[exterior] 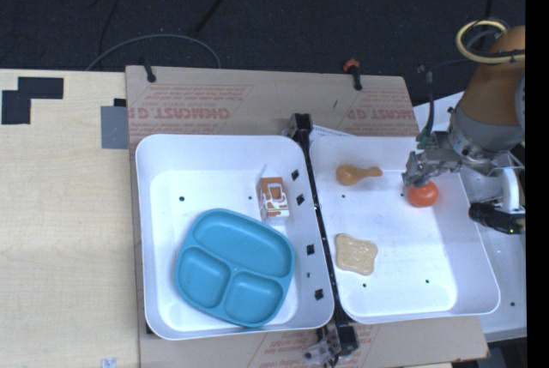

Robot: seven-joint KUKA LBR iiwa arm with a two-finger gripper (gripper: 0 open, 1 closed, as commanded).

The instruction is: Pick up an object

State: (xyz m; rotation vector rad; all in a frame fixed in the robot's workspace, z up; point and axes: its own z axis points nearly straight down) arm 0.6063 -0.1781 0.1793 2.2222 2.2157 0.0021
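In the right bin (463,289), a small red-orange ball (422,196) lies near the right wall. My gripper (418,172) hangs right over the ball's top edge, its dark fingers touching or just above it. A tan spoon-shaped piece (357,175) lies to the left of the ball, and a flat beige piece (355,254) lies further forward. The left bin (163,186) holds a blue divided plate (234,267) and a small orange-and-white carton (274,197) standing beside it.
A black divider (314,220) with clips runs between the two bins. Both bins rest on a cardboard sheet (257,105). The arm's orange band (496,92) and grey wrist come in over the right bin's right rim. A pale wooden benchtop (60,229) spreads to the left.
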